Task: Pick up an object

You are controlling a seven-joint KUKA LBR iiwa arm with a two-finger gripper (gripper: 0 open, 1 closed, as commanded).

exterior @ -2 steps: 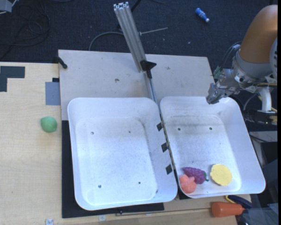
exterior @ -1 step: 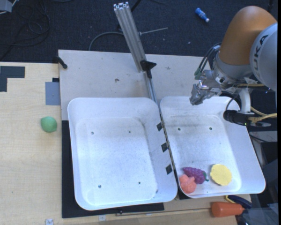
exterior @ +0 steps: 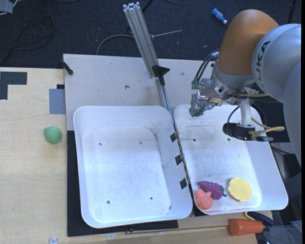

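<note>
My gripper [exterior: 197, 107] hangs over the far edge of the right shallow white plastic bin [exterior: 267, 174]; whether it is wide or narrow I cannot tell, and I see nothing in it. Along that bin's near wall lie a purple bumpy grape-like toy [exterior: 211, 188], an orange-pink rounded piece [exterior: 204, 200] touching it, and a flat yellow disc [exterior: 240, 189] just beside them.
</note>
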